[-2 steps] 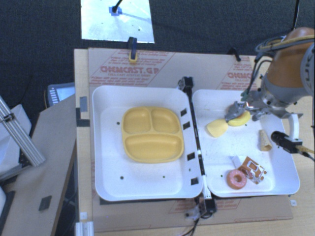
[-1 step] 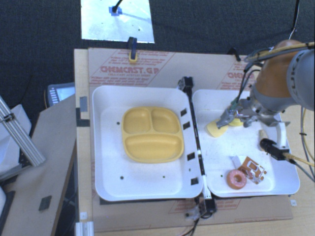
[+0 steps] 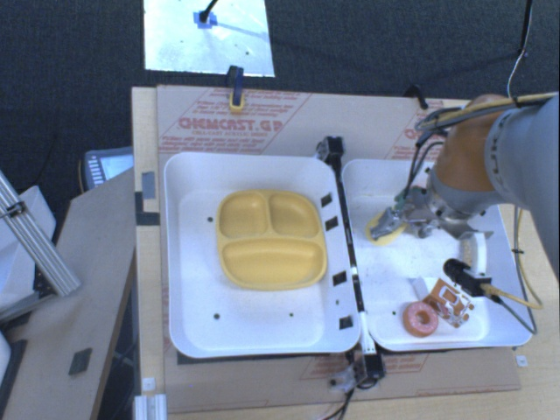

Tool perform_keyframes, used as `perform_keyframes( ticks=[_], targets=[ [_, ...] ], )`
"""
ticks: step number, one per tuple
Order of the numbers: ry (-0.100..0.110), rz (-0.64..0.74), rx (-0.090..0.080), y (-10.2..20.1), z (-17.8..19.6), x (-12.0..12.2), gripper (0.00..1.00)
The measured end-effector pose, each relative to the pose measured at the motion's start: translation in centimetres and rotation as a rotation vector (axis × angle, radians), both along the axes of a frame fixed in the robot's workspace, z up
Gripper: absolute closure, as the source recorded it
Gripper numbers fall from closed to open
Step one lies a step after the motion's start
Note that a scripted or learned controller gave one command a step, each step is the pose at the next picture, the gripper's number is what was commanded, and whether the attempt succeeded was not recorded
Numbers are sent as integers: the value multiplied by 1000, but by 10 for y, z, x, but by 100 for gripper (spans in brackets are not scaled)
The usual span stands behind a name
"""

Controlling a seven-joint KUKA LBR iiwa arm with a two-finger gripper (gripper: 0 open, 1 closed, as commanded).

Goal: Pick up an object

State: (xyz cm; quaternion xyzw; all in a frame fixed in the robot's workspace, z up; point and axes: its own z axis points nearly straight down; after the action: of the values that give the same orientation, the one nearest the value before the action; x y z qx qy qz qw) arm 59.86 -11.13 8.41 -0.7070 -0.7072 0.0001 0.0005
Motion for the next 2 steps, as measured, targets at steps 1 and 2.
perform_keyframes(
  ticks=[1,2],
  targets=[
    [-5,-1,-1,-1,14,1,100],
    [-6,0,-2,-6,59,7,100]
  ],
)
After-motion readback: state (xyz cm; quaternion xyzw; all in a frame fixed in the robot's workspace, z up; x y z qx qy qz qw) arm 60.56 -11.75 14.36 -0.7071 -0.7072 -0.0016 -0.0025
